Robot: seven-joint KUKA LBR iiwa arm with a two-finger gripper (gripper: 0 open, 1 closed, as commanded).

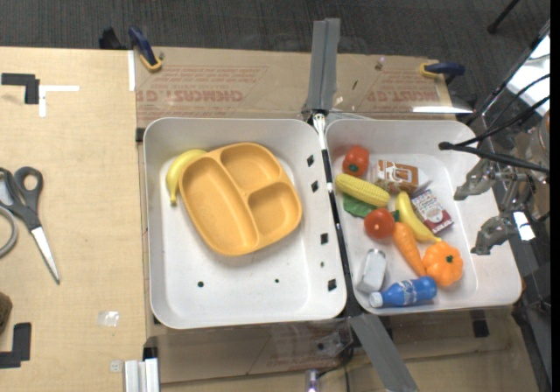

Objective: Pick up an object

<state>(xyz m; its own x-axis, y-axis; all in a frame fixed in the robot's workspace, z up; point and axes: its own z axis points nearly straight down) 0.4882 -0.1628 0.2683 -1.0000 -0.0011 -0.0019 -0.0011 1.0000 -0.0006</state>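
The jaws (492, 206) are sitting spread apart over the right bin's (464, 294) right edge, nothing between them and not touching any toy. Closest stuff to them: the orange pumpkin (443, 263) and the little red-and-white carton (432, 209), both lying in the bin to their left. Past those, a carrot (406, 246), a small banana (411, 217), a corn cob (362, 190), two tomatoes (379, 223), a brown box (397, 175) and a blue bottle (402, 293) are crowding together. Over in the left bin (175, 290), a yellow divided plate (241, 198) is resting with a banana (179, 171) tucked against its upper left rim. Scissors (31, 215) are lying on the desk (70, 136) far left.
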